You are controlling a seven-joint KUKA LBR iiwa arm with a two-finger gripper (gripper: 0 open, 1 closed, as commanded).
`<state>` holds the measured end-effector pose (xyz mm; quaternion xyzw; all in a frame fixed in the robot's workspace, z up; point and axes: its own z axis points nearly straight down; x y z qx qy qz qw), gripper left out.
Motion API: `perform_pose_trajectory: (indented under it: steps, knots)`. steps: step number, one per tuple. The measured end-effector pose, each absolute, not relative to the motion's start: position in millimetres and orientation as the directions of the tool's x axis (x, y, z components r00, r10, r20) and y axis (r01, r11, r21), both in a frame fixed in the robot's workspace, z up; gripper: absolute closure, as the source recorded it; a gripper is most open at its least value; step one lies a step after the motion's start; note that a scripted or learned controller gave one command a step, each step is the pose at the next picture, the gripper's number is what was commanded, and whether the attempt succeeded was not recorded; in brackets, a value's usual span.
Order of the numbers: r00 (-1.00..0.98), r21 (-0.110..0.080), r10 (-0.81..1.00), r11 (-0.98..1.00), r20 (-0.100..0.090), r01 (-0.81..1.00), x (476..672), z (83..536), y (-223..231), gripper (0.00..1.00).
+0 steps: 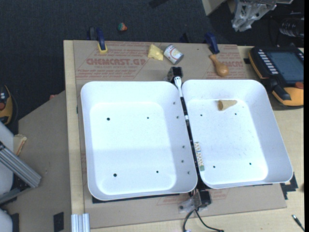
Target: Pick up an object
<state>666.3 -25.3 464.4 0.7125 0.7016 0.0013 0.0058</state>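
A small tan wedge-shaped object (226, 104) lies in the right white bin (270, 129), near its far wall. The left white bin (96, 144) shows only its bare floor with a few dark dots. My gripper (245, 16) hangs at the top right, well beyond the bench's far edge and high above the right bin. It appears as a metallic grey assembly, far from the tan object.
On the cardboard behind the bins lie a yellow piece (155, 52), a small white-grey can (173, 54) and a brown wooden piece (219, 66). Blue clamps (100, 38) (210, 41) grip the board's far edge. An orange-rimmed control pendant (282, 69) sits at the right.
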Motion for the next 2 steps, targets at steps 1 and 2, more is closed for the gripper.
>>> perform_pose_trajectory:
  steps: [1,2]
  knots:
    - [0.012,0.006,1.0,-0.012,-0.007,1.0,665.5,474,-163,1.0]
    - [0.003,-0.013,1.0,-0.003,0.002,1.0,652.3,350,-169,1.0]
